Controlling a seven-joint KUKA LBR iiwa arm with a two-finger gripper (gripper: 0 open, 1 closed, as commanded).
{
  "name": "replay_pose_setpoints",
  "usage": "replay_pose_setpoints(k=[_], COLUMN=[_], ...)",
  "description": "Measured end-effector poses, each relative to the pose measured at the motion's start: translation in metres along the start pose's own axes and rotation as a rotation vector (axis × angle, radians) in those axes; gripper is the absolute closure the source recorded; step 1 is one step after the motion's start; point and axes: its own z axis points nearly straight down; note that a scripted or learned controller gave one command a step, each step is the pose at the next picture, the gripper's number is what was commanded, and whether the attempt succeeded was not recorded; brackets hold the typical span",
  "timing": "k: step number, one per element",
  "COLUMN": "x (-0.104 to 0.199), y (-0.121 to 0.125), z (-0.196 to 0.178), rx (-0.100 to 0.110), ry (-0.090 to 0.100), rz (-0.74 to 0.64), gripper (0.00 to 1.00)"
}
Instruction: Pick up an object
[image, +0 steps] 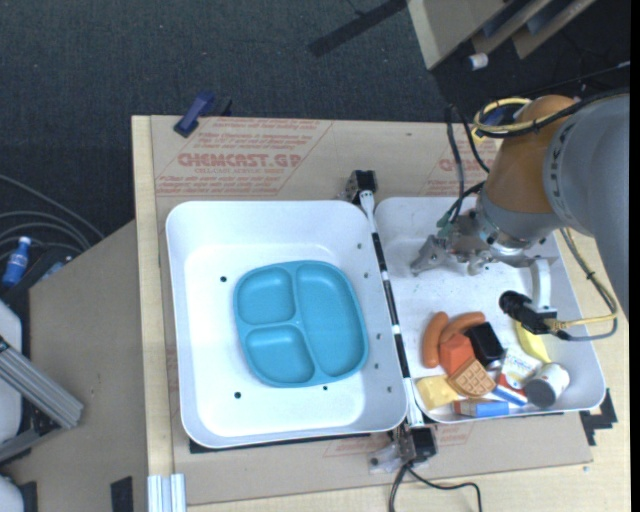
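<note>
Whether the jaws stand apart or closed we cannot tell; the grey two-finger gripper (447, 252) hangs over bare floor in the upper part of the right white bin (400, 215). We see toys heaped at that bin's lower right: an orange sausage-shaped toy (437, 336), a yellow banana (531, 342). A blue sectioned plastic plate (300, 322) lies in the left white bin (190, 300).

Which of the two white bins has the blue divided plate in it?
The left bin: the blue divided plate lies alone in its middle. The right bin holds the toy clutter and has the gripper over it.
</note>
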Motion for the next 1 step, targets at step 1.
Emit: replay_pose_setpoints(k=[1], x=[-0.0087], y=[-0.0793], z=[0.0105], rx=[0.004], ry=[0.0], rz=[0.001], gripper=[0.0])
